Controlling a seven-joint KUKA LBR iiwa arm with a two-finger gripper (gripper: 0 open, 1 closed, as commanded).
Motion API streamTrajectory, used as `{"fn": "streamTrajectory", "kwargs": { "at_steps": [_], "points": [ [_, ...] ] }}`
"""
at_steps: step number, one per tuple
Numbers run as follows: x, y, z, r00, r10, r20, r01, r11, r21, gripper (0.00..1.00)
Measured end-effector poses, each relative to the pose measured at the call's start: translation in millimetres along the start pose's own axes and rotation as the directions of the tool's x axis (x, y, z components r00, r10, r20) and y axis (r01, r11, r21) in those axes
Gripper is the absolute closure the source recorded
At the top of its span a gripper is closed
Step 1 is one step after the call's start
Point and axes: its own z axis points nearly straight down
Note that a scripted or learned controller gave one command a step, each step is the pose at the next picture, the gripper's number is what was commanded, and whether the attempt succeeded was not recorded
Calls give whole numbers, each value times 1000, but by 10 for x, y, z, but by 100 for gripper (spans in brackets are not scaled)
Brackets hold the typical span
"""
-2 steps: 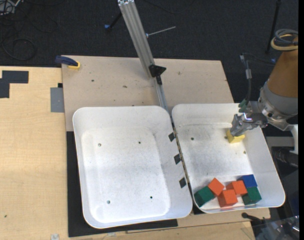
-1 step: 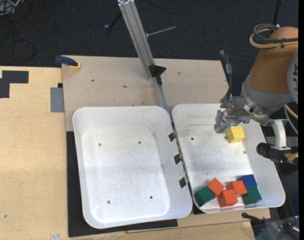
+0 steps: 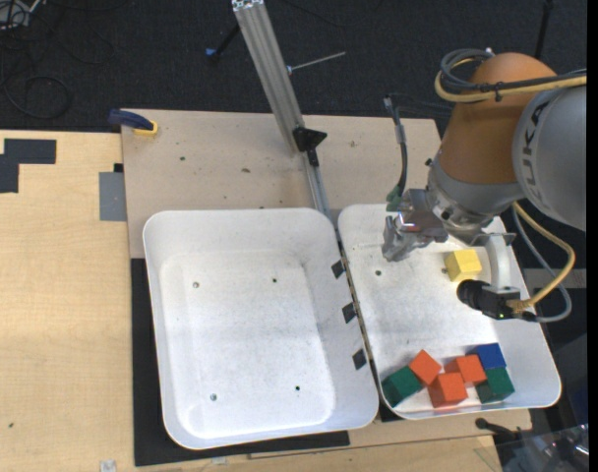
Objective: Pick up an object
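Observation:
The right bin (image 3: 402, 308) holds a yellow block (image 3: 463, 263) near its far right side. A cluster sits at its near edge: three orange blocks (image 3: 447, 388), two green blocks (image 3: 402, 385) and a blue block (image 3: 490, 356). My gripper (image 3: 398, 243) hangs over the far part of the right bin, left of the yellow block and well away from the cluster. Nothing shows between its fingers.
The left bin (image 3: 245, 327) lies beside the right one, with black clips along the shared edge. A slanted aluminium rail (image 3: 276, 77) rises behind the bins. Cables loop off the arm at the right, over the right bin's edge.

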Motion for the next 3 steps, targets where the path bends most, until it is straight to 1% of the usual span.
{"fn": "streamTrajectory", "kwargs": {
  "at_steps": [2,3],
  "points": [
    [910,276,-80,1000,0,1,0,1000,-3,100],
    [1326,357,38,1000,1,2,-1,1000,-2,100]
  ]
}}
